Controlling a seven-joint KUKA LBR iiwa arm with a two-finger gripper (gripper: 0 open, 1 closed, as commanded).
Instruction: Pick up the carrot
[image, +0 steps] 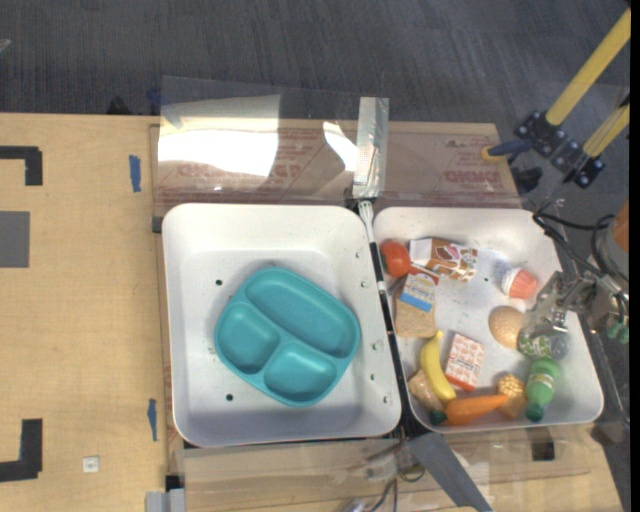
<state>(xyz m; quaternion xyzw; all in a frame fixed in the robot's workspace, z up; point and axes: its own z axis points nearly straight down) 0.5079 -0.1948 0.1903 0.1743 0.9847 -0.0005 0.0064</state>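
Observation:
The orange carrot (479, 407) lies on its side near the front edge of the right bin (585, 400), pointing right. A yellow banana (433, 371) sits just to its left and a small corn cob (510, 387) touches its right end. My gripper (553, 314) hangs over the right side of this bin, above a dark green round item (538, 346). It is up and to the right of the carrot and well apart from it. Nothing of the carrot is between it.
The right bin also holds a red tomato (396, 259), several small food cartons (463, 360), a tan bun (508, 324) and a green bottle (541, 386). In the left bin (190, 300) lies a teal divided plate (287, 334).

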